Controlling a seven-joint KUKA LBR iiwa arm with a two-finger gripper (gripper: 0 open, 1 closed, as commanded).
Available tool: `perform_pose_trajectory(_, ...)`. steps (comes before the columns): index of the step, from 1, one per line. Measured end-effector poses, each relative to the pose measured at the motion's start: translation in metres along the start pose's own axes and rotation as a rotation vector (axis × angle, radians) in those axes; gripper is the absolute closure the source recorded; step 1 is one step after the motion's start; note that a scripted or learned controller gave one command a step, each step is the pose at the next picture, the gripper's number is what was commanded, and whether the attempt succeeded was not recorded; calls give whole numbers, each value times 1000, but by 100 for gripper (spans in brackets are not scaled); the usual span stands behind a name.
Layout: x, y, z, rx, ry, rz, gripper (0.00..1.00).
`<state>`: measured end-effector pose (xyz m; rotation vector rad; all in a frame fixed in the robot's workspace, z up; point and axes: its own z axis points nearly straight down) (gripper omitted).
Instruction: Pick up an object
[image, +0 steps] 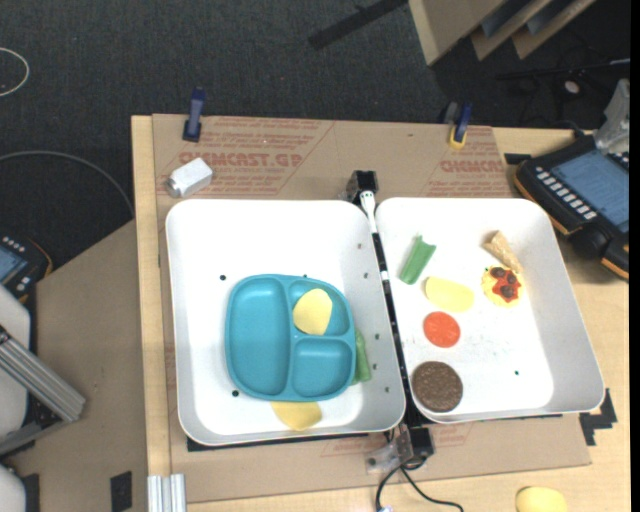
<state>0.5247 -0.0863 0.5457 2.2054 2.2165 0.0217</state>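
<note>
While a blue tray (262, 340) crowds the left bin (200, 260), food pieces lie apart in the right bin (540, 380).

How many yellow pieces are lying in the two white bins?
4, maybe more hidden. One sits in the blue tray at, one below the tray at; in the right bin, a plain one and a topped one.

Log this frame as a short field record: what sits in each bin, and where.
left bin: blue divided tray
in tray: yellow piece in upper right compartment
beside tray: green piece at its right edge, yellow piece below it
right bin: green stick, pale yellow slice, red disc, brown disc, pizza-like slice
bench: white block above left bin
</note>
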Motion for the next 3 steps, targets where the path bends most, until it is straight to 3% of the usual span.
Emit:
perform_pose_trajectory(1,-43,-49,55,25,0,10,100)
perform_pose_trajectory(2,-92,-51,176,32,2,11,100)
perform_pose_trajectory(3,-31,-45,-1,-3,-3,-3,100)
